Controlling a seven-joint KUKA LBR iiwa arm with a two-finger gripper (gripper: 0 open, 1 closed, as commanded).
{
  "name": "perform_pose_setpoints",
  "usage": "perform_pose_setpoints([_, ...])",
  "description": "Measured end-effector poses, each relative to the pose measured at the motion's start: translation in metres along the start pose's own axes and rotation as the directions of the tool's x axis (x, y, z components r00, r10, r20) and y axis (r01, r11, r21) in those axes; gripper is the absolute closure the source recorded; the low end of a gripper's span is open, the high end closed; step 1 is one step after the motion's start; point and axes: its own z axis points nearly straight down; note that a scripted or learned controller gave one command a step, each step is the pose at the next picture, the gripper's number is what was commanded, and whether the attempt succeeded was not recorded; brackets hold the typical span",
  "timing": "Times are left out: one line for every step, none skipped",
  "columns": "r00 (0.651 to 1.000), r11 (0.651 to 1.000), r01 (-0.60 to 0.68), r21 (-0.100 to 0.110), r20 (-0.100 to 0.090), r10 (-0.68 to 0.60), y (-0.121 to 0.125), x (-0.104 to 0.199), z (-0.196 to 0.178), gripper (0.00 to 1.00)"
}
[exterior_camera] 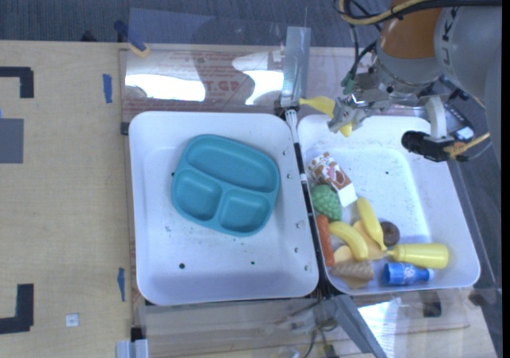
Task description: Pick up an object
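The pincer (344,116) hangs raised over the right bin's (422,181) far corner, closed on a yellow piece (319,104), apparently lifted clear so it cannot snag the toys (362,237) heaped at the near side.

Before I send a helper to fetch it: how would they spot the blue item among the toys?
Look in the right-hand white bin, at the pile of toy food along its near edge. The blue can lies on its side at the pile's near right end, just below the yellow bottle and right of the ice-cream cone. It is the one blue piece in that bin.
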Motion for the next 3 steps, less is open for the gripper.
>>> perform_pose_setpoints([1.0, 1.0, -0.004, 0.002, 0.002, 0.004, -0.001, -0.003, 0.001, 0.0])
perform_pose_setpoints([1.0, 1.0, 0.002, -0.003, 0.004, -0.002, 0.01, 0.018, -0.006, 0.0])
perform_pose_setpoints([0.996, 0.996, 0.09, -0.012, 0.008, -0.09, -0.025, -0.045, 0.09, 0.0])
